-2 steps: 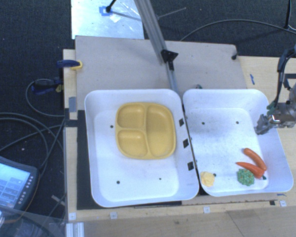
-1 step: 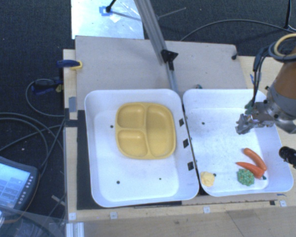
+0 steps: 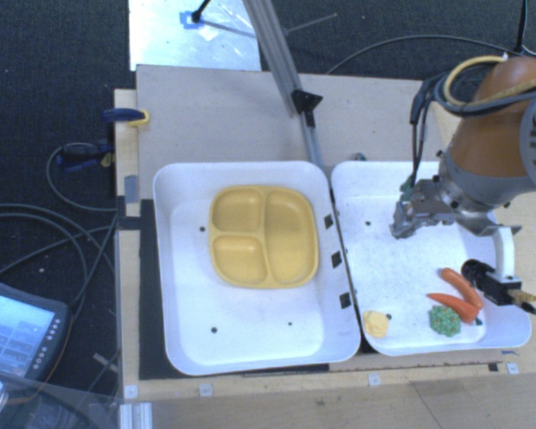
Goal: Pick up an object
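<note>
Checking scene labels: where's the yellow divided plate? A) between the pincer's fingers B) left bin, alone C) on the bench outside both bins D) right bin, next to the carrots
B: the yellow divided plate lies flat in the left bin, while the two carrots, green broccoli-like piece and small yellow item sit in the right bin, where the pincer hovers.
</note>
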Controlling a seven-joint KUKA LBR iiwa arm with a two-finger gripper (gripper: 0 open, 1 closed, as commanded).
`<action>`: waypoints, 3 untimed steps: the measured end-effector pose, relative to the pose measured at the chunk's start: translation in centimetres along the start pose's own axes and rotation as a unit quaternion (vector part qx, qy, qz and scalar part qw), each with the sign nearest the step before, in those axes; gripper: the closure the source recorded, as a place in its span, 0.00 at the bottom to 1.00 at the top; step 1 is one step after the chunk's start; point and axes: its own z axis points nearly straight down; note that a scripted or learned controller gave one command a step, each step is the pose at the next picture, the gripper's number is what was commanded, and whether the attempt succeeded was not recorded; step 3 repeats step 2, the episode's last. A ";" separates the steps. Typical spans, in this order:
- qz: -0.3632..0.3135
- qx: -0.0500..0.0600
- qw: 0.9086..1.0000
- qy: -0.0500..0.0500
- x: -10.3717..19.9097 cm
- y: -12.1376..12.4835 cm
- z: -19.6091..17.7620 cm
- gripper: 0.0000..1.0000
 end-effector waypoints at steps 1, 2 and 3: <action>-0.001 0.000 1.000 0.000 6.0 0.8 0.5 1.00; 0.000 0.000 1.000 0.000 10.9 2.0 1.4 1.00; 0.000 0.000 1.000 0.000 10.9 2.0 1.4 1.00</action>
